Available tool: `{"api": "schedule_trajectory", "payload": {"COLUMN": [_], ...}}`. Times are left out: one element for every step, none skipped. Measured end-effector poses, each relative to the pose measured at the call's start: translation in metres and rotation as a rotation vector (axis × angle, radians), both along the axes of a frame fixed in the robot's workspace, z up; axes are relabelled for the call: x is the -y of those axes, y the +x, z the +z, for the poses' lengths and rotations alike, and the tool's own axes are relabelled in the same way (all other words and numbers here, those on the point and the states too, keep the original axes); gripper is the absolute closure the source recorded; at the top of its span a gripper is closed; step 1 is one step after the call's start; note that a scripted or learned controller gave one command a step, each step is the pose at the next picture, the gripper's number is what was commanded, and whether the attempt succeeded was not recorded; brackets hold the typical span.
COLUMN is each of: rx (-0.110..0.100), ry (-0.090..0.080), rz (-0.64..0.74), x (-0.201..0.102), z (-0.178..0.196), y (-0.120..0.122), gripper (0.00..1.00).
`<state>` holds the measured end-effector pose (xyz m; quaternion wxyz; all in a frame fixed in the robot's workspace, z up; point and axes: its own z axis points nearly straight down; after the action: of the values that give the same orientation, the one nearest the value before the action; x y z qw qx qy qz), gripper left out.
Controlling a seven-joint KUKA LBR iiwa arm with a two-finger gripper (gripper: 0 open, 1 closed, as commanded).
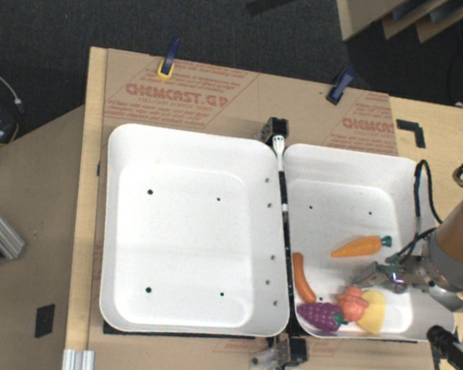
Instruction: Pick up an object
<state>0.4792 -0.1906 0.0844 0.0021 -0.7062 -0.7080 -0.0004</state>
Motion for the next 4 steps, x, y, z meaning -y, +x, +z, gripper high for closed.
{"api": "schedule_trajectory", "payload": {"rx": [0.02,-0.011,-0.001,0.017], "ry": [-0.012,0.002,-0.002,-0.011], "rz": [-0.003,-0.004,-0.003,-0.001], "x": [0.029,0.032,0.033,0.035], "z": [0.204,0.053,0.045,0.181], "y": [0.003,-0.004,-0.001,0.003], "gripper": [0.0,0.0,0.0,0.0]}}
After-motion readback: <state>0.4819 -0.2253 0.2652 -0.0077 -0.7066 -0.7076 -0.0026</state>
